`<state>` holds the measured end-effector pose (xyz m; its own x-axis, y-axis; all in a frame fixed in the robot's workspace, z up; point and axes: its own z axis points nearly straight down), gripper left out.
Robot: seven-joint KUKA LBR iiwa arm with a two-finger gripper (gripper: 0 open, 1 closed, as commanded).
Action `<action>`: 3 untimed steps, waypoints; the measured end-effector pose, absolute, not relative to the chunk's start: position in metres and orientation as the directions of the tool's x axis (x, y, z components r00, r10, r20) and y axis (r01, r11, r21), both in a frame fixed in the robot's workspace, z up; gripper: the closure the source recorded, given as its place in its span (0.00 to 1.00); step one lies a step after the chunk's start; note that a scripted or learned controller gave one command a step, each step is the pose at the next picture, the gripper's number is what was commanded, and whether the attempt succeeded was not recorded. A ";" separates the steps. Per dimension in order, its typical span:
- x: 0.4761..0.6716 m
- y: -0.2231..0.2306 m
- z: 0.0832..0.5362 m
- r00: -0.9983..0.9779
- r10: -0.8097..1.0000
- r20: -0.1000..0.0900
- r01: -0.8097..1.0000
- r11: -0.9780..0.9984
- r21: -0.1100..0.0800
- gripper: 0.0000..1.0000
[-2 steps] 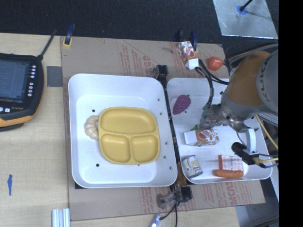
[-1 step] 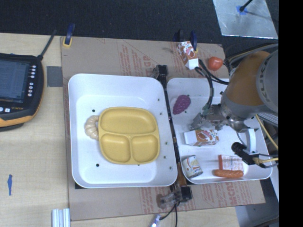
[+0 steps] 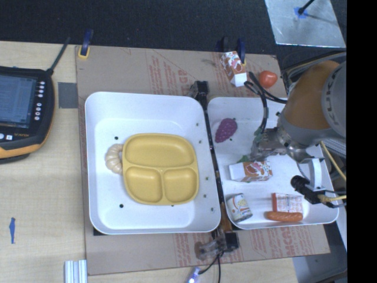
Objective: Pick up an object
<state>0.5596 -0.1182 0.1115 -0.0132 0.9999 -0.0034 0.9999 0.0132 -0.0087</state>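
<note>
My gripper (image 3: 261, 148) hangs low in the right bin (image 3: 235, 108), just above a white and red packet (image 3: 250, 170) with a bit of green beside it. The grey arm with its orange band (image 3: 307, 102) comes in from the right over the bin's far corner. In the same bin lie a purple bunch of grapes (image 3: 225, 130), a small can (image 3: 239, 207), a red and white box (image 3: 287, 203) and an orange sausage-shaped piece (image 3: 284, 217). Nothing can be seen gripped.
The left bin (image 3: 100, 122) holds a yellow divided tray (image 3: 159, 168) with a beige pastry (image 3: 113, 158) at its left side. Behind the right bin sit a small carton (image 3: 234, 66) and a red tomato (image 3: 268, 78). A control pendant (image 3: 20, 111) lies at far left.
</note>
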 end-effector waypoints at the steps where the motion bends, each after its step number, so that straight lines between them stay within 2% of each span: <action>1: 0.560 -0.118 0.112 -0.013 1.000 -0.004 1.000 0.013 -0.009 0.00; 2: 0.555 -0.105 0.091 -0.005 1.000 0.000 1.000 0.005 -0.005 0.00; 3: 0.555 -0.106 0.102 -0.009 1.000 -0.001 1.000 0.009 -0.007 1.00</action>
<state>0.5552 -0.1062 0.1017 -0.0088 1.0000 -0.0013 0.9999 0.0088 -0.0066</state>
